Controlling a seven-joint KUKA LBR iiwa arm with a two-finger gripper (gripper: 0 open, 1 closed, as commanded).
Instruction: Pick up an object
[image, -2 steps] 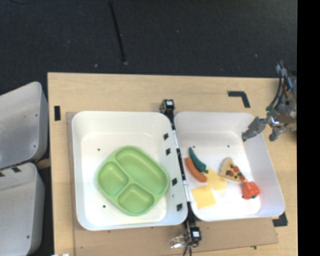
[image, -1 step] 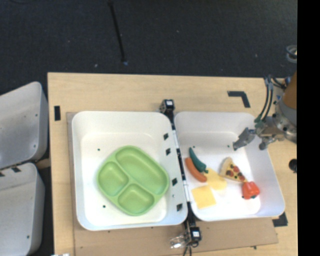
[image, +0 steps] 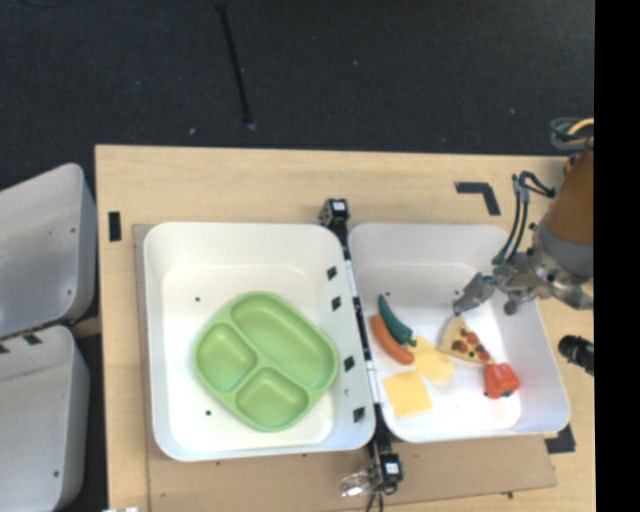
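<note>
The right bin (image: 520, 420) holds several toy foods. A pizza slice (image: 465, 343) lies near its middle, with a red pepper piece (image: 501, 379) to the right of it. A yellow cheese square (image: 407, 392) and a smaller yellow piece (image: 435, 362) lie toward the front. An orange sausage (image: 392, 340) and a teal piece (image: 395, 318) sit by the bin's left wall. My gripper (image: 492, 298) hangs over the right bin's right half, just behind the pizza slice. It is open, with nothing between its fingers.
A green divided plate (image: 265, 360) lies in the left bin (image: 160, 300). A black divider with clips (image: 352, 310) runs between the two bins. The arm's cables (image: 520, 215) loop above the right bin's far right corner.
</note>
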